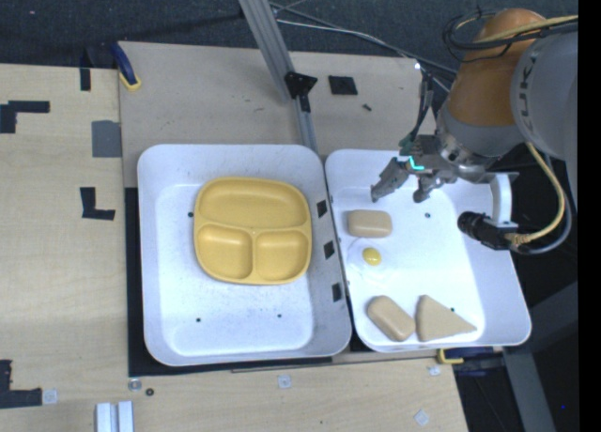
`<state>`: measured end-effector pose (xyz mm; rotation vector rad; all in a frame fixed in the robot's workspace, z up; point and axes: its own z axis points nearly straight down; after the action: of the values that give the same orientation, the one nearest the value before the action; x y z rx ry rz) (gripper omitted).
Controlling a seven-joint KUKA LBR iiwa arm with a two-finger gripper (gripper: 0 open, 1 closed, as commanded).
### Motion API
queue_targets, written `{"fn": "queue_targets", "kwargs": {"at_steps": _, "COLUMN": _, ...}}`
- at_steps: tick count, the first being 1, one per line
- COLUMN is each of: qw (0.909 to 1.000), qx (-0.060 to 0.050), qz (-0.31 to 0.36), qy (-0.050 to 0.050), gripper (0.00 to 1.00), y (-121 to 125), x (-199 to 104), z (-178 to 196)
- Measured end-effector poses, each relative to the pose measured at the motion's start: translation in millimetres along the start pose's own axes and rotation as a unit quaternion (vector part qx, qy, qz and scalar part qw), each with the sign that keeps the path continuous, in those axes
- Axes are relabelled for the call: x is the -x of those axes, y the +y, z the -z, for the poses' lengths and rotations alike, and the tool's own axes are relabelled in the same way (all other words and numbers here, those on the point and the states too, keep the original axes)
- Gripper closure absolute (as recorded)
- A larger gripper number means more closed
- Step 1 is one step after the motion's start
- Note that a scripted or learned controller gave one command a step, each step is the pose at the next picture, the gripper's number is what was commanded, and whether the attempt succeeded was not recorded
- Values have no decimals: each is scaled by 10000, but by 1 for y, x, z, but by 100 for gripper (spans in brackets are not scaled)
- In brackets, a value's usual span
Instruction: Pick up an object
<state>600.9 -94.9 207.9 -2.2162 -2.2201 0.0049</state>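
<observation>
My gripper (402, 188) hangs over the back of the right bin (488, 261), open, with nothing between its two dark fingers. A tan oblong block (368, 223) lies just below and left of the fingertips. A small yellow ball (372, 255) sits in front of that block. Near the bin's front edge lie a tan bread-like roll (389, 316) and a tan wedge (441, 318) side by side.
The left bin (169, 308) holds a yellow divided plate (253, 230). A grey pole (268, 26) slants down to the gap between the bins at the back. The arm's cables and a black connector (484, 229) hang over the right bin's right side.
</observation>
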Motion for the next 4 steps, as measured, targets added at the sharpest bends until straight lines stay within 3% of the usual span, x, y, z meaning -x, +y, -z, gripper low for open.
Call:
{"fn": "queue_targets", "kwargs": {"at_steps": 1, "qw": 10000, "qx": 18, "qz": 2, "qy": -2, "gripper": 0, "y": 1, "x": 0, "z": 1}}
{"fn": "queue_targets", "kwargs": {"at_steps": 3, "qw": 10000, "qx": 0, "qz": -4, "qy": -10, "gripper": 0, "y": 14, "x": 6, "z": -115}}
{"fn": "queue_targets", "kwargs": {"at_steps": 4, "qw": 10000, "qx": 27, "qz": -2, "qy": -11, "gripper": 0, "y": 15, "x": 6, "z": -121}}
